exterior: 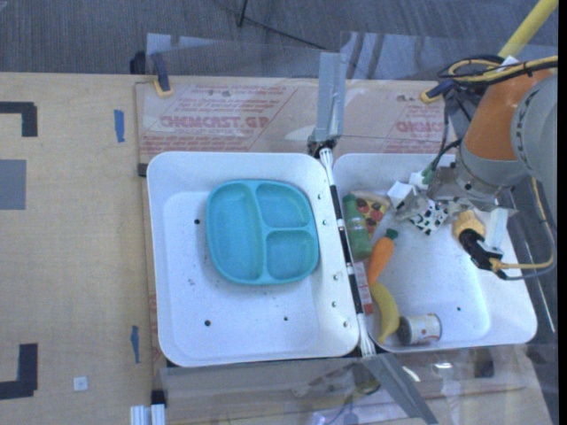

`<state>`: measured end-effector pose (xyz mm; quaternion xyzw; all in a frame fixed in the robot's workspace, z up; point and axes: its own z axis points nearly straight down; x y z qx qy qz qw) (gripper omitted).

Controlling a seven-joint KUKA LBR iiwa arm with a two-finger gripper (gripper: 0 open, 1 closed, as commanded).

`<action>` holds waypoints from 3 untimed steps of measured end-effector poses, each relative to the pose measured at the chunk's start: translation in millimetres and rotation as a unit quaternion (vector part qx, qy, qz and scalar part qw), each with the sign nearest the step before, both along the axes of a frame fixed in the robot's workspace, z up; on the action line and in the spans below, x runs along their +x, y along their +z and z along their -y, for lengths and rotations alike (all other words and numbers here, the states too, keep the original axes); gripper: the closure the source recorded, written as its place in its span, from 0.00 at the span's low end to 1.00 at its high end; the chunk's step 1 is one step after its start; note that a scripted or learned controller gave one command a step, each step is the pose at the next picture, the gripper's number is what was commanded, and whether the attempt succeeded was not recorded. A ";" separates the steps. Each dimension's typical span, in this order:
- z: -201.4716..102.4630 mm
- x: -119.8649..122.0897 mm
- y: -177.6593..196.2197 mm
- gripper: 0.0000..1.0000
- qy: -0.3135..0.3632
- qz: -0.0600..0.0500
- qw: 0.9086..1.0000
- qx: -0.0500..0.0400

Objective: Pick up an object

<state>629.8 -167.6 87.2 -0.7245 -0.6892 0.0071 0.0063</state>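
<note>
Carrot (380, 257) lying in right bin (443, 282), tilted, touching banana (384, 310) below; green bottle (357, 224) just beside, small can (420, 328) near bottom edge. Gripper (423, 209) low over clutter at top. Teal divided plate (263, 232) in left bin (177, 264).

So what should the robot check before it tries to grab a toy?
1. Gripper is above the right bin: ok.
2. Toys are within the bin: carrot, banana, can, green bottle: ok.
3. Fingers ready to close on something: cannot tell.
4. Nothing already held: cannot tell.
5. Carrot has free space on its right side: ok.
6. Blue divided plate sits in the left bin, out of the way: ok.
</note>
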 end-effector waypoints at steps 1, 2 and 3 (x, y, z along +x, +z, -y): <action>11.8 -33.5 16.1 0.00 -0.071 0.008 0.997 0.001; 18.2 -92.8 120.1 0.00 -0.111 0.010 0.994 -0.001; 13.3 -31.4 126.3 0.00 -0.261 0.009 0.965 -0.003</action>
